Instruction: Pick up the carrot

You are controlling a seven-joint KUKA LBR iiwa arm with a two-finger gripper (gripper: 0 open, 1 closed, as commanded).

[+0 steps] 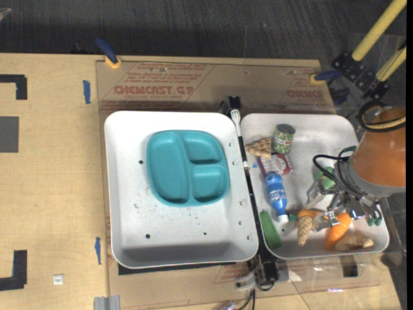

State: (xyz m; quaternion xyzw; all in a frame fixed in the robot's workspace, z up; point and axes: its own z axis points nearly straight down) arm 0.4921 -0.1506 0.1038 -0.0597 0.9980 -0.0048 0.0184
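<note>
Gripper (337, 213) low in the right bin (303, 123), lower right of the frame, just above the orange carrot (337, 233). Cannot tell the grip. Teal plate (188, 166) in the left bin (129, 192).

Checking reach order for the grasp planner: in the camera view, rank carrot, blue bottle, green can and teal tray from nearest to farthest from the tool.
Tool is low in the right bin.
1. Carrot, just below the tool, near the bin's bottom right.
2. Blue bottle, mid-bin, left of the tool.
3. Green can, near the bin's top edge.
4. Teal tray, in the left bin.
</note>
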